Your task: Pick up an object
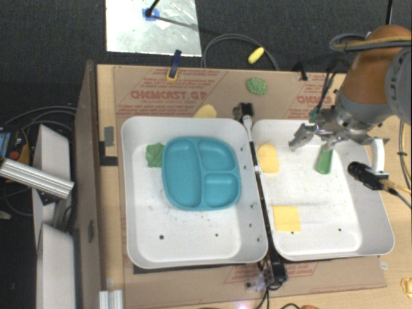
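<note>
End effector (313,141) fingers spread open, gripping nothing; green object (324,161) just beside right finger, right bin (335,237).

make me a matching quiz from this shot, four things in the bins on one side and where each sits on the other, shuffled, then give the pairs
Things:
1. blue divided plate
2. yellow square slice
3. green stick
4. green leaf

Places:
A. right bin, near its front edge
B. left bin, tucked at the plate's left edge
C. middle of the left bin
D. right bin, just below the gripper

Pairs: 1-C, 2-A, 3-D, 4-B
</note>
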`<action>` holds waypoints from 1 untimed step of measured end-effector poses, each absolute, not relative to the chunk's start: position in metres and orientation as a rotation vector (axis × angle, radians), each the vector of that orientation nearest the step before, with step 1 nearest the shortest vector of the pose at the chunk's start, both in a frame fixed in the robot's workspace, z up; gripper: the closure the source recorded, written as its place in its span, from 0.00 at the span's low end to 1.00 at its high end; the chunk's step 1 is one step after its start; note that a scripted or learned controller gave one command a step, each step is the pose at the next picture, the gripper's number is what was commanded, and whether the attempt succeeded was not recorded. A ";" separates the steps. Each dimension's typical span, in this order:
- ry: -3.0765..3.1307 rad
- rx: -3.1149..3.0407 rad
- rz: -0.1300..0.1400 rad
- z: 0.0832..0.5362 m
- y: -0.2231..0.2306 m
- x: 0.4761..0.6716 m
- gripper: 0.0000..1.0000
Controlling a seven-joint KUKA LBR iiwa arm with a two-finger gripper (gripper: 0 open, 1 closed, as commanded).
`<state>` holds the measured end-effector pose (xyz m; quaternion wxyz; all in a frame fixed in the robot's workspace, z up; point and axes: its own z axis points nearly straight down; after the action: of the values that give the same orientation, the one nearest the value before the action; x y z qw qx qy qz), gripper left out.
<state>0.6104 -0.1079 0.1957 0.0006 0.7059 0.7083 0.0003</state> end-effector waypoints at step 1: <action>2.213 2.213 0.010 0.288 -0.140 0.629 0.00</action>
<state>0.6293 -0.1403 0.2882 0.0062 0.7071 0.7071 0.0032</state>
